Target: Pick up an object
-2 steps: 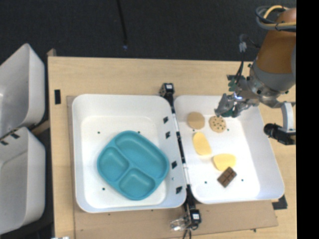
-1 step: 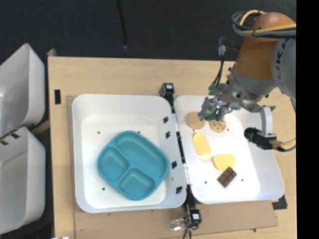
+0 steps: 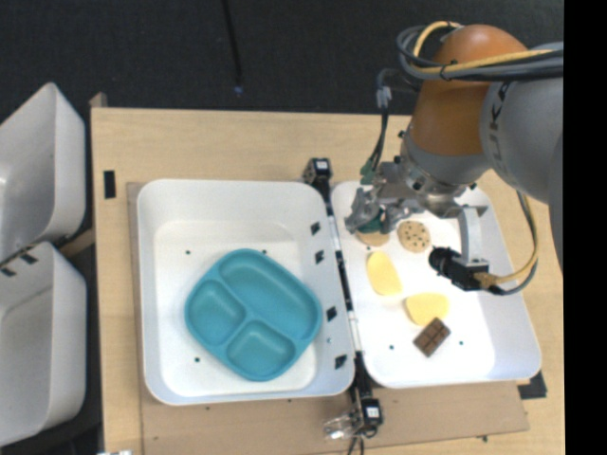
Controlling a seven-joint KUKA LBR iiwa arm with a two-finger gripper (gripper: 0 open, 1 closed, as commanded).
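**Ana:** Wooden worktop (image 3: pixel 218 140), two white bins on it. Starting at the left: the left bin (image 3: pixel 161 216) holds a teal divided plate (image 3: pixel 251 314), three compartments, lying flat and turned at an angle, toward the bin's near half.

**Ben:** And over the divider?

**Ana:** The right bin (image 3: pixel 512 349) has the small stuff. At its far left corner the claw (image 3: pixel 370 218) is down low, hanging from the grey arm (image 3: pixel 455 150) with that orange band above the wrist. Something green shows right at its tip, but I can't make out what it is, or whether it's gripped.

**Ben:** Fingers spread or pressed together?

**Ana:** I cannot tell; the wrist body covers them from this angle.

**Ben:** What's lying there to be picked?

**Ana:** Just beside the claw, to its right, a round tan cookie (image 3: pixel 413 235) with dark spots. Nearer us, a pale yellow oval piece (image 3: pixel 383 274), then a yellow wedge-shaped piece (image 3: pixel 426 306), and touching that wedge's near edge, a small brown chocolate block (image 3: pixel 431 336). A black cable fitting (image 3: pixel 453 266) hangs over the bin right of the cookie.
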